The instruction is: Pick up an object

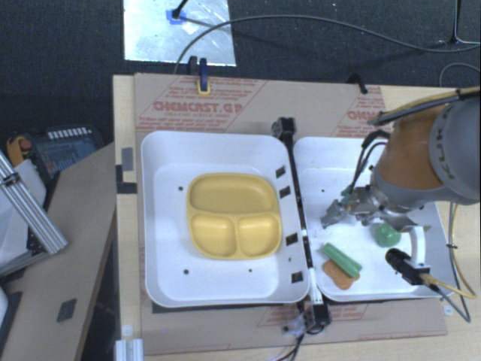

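I am hovering my gripper (pixel 336 215), whose opening I cannot tell, in the right bin (pixel 323 164) above the green block (pixel 343 261) near its front edge, and should be lowering squarely over it.

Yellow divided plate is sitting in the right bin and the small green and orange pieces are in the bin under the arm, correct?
Not quite. The camera view shows the yellow divided plate in the left bin, not the right one. The green piece and orange piece do lie in the right bin, under the arm.
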